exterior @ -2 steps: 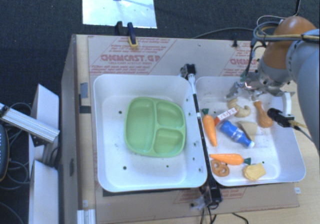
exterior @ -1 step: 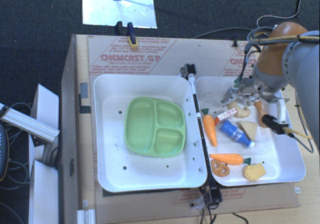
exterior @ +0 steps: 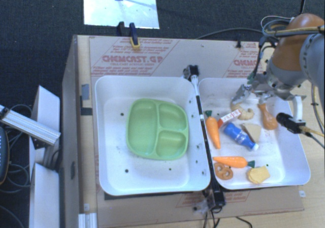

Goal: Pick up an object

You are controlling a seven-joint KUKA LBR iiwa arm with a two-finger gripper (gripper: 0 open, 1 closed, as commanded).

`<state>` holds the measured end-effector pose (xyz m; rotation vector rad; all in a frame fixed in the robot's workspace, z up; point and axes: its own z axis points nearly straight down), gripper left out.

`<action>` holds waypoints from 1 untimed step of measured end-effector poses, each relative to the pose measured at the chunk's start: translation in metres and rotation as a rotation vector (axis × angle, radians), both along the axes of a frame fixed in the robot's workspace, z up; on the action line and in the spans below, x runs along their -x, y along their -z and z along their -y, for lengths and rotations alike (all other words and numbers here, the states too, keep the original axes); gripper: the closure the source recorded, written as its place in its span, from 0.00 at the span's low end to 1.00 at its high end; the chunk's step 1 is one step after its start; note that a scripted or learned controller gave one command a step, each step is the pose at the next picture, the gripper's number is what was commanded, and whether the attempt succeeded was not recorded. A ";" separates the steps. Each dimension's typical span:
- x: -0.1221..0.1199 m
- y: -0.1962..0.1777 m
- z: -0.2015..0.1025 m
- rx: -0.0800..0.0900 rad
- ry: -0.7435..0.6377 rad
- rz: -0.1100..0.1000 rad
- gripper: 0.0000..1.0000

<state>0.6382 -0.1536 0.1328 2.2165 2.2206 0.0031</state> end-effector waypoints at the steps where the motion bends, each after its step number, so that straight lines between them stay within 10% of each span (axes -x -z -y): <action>1: 0.020 0.020 -0.033 -0.002 -0.002 -0.004 0.00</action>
